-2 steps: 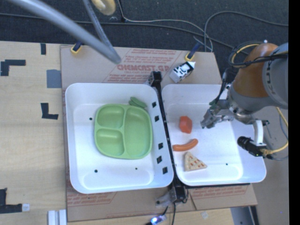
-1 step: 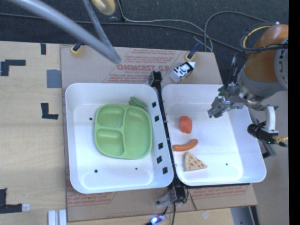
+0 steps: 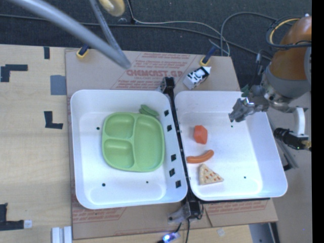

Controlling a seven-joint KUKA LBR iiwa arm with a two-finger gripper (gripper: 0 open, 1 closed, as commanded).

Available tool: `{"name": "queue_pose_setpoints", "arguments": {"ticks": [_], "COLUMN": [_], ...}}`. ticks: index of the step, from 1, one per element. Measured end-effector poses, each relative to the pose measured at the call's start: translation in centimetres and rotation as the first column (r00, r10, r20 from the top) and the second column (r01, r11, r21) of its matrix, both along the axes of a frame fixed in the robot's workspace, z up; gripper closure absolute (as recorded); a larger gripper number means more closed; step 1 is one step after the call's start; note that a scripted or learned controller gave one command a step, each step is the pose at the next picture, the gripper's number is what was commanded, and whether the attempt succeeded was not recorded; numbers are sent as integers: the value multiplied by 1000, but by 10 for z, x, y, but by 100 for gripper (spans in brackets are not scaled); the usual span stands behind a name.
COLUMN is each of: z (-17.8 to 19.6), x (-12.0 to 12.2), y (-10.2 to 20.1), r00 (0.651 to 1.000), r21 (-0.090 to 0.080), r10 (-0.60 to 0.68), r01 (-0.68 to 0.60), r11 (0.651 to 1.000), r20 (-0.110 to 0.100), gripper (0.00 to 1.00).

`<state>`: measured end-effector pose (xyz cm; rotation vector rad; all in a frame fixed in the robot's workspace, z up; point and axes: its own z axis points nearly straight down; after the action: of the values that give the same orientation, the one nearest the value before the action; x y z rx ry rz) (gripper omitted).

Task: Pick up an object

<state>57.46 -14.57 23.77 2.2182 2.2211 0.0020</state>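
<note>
Two white bins (image 3: 81, 135), red "CHEMCAST" lettering (image 3: 152, 72) on cardboard behind, pincer (image 3: 237, 111) over right bin, state unclear.

Arm (image 3: 288, 70) enters from right, orange band above the wrist. Gripper (image 3: 237, 112) angled down and to the left, nothing visible between its tips.

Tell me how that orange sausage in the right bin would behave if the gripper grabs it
The sausage looks long, thin and rounded, so it may roll or slip between the fingers. It lies flat on the right bin floor, apart from its neighbours, and looks light.
</note>
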Motion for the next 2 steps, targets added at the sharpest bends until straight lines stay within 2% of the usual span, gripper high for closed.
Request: {"name": "queue_pose_setpoints", "arguments": {"ticks": [2], "z": [-19], "x": [6], "y": [95], "r00": [1000], "r21": [2], "r10": [4], "r01": [-4], "r11": [1000], "r20": [-5], "gripper": [100]}}
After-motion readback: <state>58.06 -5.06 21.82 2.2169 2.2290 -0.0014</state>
